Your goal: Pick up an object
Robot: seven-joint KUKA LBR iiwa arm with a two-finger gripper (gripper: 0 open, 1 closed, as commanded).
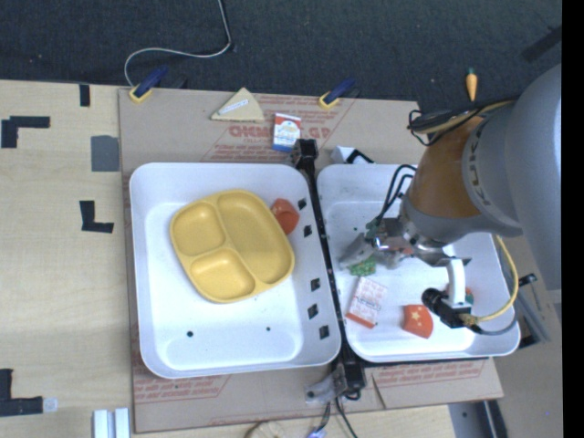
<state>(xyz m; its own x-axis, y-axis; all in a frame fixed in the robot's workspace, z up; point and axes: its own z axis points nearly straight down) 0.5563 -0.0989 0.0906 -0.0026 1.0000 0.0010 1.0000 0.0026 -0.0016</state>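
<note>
Camera view: the gripper (376, 243) is seen low in the right bin (484, 343), near that bin's centre, at the end of the grey arm (511, 172) with its orange band (443, 176), which enters from 3 o'clock. How far the gripper is open cannot be told; its tip is masked by the wrist hardware and cabling, and no object is seen held in it.

A small green object (362, 267) lies just beside the gripper at its 7 o'clock; whether the two touch cannot be told. A white packet with red print (367, 301) lies at 6 o'clock from the gripper, near the bin's left wall. A red-orange wedge-shaped piece (417, 320) rests at 5 o'clock, just right of the packet and apart from it.

In the left bin (155, 336) a yellow three-compartment plate (232, 244) is placed tilted, upper centre. A red rounded object (286, 215) lies at the plate's 2 o'clock edge, touching or nearly so.

Beyond the bins, at 12 o'clock on the cardboard sheet (182, 126), a small red and white carton (286, 132) stands, and a tan wedge (239, 106) lies to its left.
</note>
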